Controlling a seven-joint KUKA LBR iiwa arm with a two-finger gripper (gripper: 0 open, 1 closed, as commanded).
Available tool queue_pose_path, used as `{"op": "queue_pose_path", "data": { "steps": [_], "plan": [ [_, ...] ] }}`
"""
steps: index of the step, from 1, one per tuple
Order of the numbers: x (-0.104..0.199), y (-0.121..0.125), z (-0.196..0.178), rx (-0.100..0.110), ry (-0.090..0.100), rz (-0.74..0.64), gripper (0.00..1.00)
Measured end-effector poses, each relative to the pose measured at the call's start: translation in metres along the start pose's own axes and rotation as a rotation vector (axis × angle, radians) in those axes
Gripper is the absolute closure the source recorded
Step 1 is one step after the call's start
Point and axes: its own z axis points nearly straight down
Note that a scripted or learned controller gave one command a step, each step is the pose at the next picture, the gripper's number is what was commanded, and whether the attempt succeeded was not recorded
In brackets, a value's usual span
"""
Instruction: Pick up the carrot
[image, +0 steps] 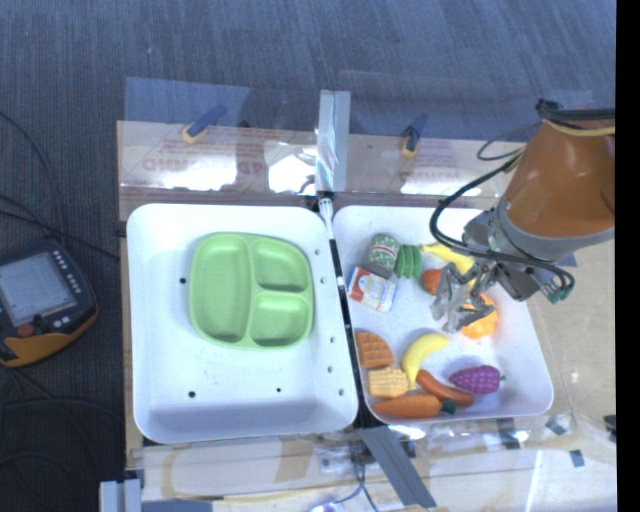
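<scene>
**Carrot lies at the front edge of the right bin, the pincer is over other food**

The long orange plastic carrot (408, 406) lies flat along the near wall of the right white bin (530, 370), with its thick end toward the middle divider. It looks like a toy of hollow hard plastic, so I judge it light, stiff and rather smooth; it can slip or roll if the fingers close on the round body at a slant. The best place to hold it seems the middle of the body, with the fingers across its short width. The near wall leaves little room on that side.

The grey metal pincer (458, 300) hangs in the upper middle of the same bin, well apart from the carrot, with its fingers pointing down. Nothing is seen between the fingers; how wide they stand I cannot tell.

The right bin is crowded. Touching or just beside the carrot are a small brown waffle block (388, 381) and a red-brown sausage (443, 388). Near them lie a yellow banana (423, 351), a purple bunch of grapes (476, 379) and a round brown waffle (373, 349). Farther back stand a small milk carton (371, 288) and a green tin can (384, 252).

The left white bin (160, 330) holds a light green divided plate (251, 290), whose three compartments carry nothing.
</scene>
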Motion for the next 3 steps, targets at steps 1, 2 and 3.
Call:
{"op": "queue_pose_path", "data": {
  "steps": [1,2,3],
  "plan": [
    [0.075,-0.044,-0.006,0.000,0.001,-0.219,1.00],
    [0.063,-0.083,0.121,0.011,-0.009,-0.118,1.00],
    [-0.025,-0.132,0.122,0.009,-0.011,0.026,1.00]
  ]
}}
